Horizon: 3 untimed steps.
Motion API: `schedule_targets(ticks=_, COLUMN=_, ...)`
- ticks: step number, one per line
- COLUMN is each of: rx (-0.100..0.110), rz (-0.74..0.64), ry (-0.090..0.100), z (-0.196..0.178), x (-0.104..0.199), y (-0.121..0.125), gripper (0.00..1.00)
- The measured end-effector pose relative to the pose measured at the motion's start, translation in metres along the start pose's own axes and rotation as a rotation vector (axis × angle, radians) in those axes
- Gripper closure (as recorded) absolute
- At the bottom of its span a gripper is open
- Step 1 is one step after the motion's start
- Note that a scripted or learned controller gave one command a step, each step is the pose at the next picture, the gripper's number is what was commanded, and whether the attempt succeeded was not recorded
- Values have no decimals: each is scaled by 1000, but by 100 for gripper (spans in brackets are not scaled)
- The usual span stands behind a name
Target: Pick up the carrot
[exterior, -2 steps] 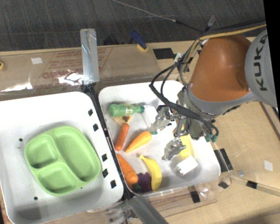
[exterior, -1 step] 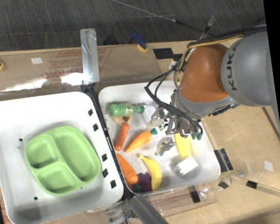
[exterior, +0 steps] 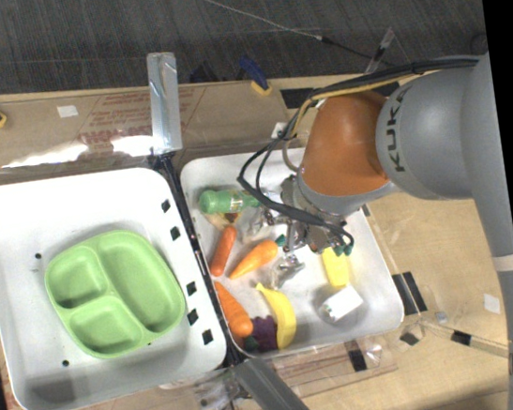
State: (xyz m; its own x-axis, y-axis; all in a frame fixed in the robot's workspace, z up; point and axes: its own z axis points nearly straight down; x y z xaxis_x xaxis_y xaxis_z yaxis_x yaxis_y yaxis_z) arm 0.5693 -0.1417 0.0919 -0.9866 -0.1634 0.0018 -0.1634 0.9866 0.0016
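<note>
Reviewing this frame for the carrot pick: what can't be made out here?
- Pincer: the wrist and cables overhang it in the camera view, so whether it is open or shut is unclear.
- Carrot: contact with the pincer cannot be judged; its right end meets the metal tip.
- Green bottle: partly crossed by black cables.
- Purple item near the banana: too small and dark to identify.

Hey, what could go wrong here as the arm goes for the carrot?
1. Three carrots lie in the right bin, so the gripper may nudge a neighbour.
2. The banana and yellow block lie near the gripper and may be knocked or grabbed instead.
3. Loose cables hang over the bottle and might snag it.
</note>
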Motion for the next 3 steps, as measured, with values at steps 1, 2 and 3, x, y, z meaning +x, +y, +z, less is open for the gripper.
schedule_targets(ticks=1, rx=2, rz=-194, ry=-5, z=-1, x=-10, y=19, gripper=0)
schedule_targets(ticks=2, rx=10, rz=-551, ry=-4, z=-2, x=-11, y=36, gripper=0)
schedule_targets(ticks=3, rx=1, rz=-556, ry=-1, z=0, x=14, y=27, gripper=0)
